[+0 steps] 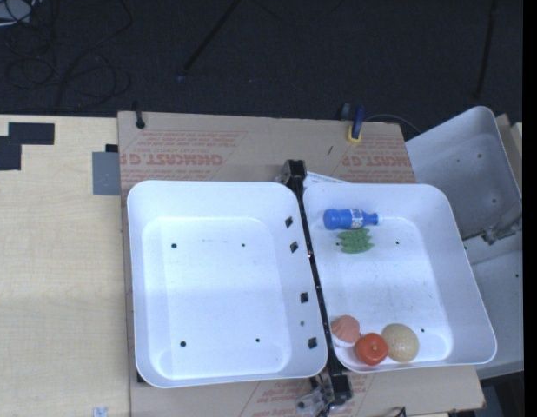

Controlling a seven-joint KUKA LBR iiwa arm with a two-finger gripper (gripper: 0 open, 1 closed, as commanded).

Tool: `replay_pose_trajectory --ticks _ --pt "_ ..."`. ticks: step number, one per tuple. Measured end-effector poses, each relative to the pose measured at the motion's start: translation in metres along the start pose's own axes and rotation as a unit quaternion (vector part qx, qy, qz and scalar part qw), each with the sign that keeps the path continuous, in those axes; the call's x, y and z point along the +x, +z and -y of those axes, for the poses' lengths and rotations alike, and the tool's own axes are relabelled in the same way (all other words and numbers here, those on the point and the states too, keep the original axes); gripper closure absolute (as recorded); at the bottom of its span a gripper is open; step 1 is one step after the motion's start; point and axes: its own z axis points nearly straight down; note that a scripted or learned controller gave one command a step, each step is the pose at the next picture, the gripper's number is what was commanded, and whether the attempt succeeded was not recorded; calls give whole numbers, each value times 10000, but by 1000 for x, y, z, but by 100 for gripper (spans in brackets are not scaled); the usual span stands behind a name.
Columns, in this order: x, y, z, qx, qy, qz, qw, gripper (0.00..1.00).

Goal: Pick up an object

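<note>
The right bin [442,233] holds several small objects. A blue bottle with a white cap [349,219] lies on its side near the bin's back wall. Just in front of it sits a small green leafy piece [356,241]. At the bin's front lie a pink shell-like piece [345,327], a red tomato-like ball [371,348] and a tan round object [401,341], close together and touching.
The left bin [147,233] sits beside the right one, joined by a black divider rail [308,268]. Both rest on a cardboard sheet [208,150]. A grey metal plate [477,159] stands at the right. Wooden benchtop [51,259] lies to the left.
</note>
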Motion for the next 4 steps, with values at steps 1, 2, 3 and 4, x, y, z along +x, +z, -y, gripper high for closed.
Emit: replay_pose_trajectory --ticks 1,2,3,4 --pt "0 -13 0 -3 -3 1 10000 0" --pt "0 -30 0 -6 -6 2 10000 0" --pt "0 -35 0 2 -13 -1 10000 0" --pt "0 -40 0 -2 -19 0 10000 0"
